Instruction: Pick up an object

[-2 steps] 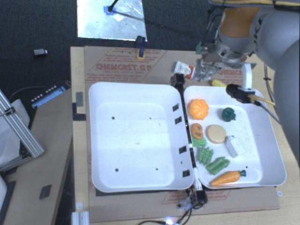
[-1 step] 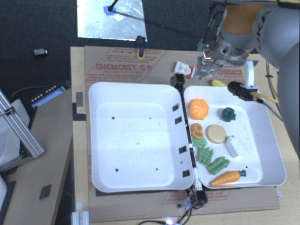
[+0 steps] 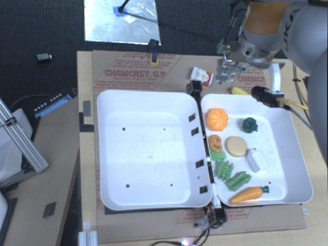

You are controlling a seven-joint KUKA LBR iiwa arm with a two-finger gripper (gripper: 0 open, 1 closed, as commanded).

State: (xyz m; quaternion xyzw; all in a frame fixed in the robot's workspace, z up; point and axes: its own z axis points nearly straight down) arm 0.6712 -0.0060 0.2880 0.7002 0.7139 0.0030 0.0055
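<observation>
The right bin (image 3: 294,152) holds several toy foods. There is an orange pumpkin (image 3: 217,118), a dark green piece (image 3: 249,124), a brown ring (image 3: 214,143), a beige disc (image 3: 236,146) and a pale grey block (image 3: 253,159). Green pea pods (image 3: 230,174) and a carrot (image 3: 247,194) lie near the front. A yellow piece (image 3: 239,91) rests at the back rim. My gripper (image 3: 227,76) hangs high over the bin's back left corner, open, with nothing between its fingers.
The left bin (image 3: 148,147) sits beside the right one, with a black hinged divider (image 3: 202,137) between them. A small red and white packet (image 3: 201,76) lies on the cardboard behind the bins. A blue and yellow clamp (image 3: 153,53) stands at the back edge.
</observation>
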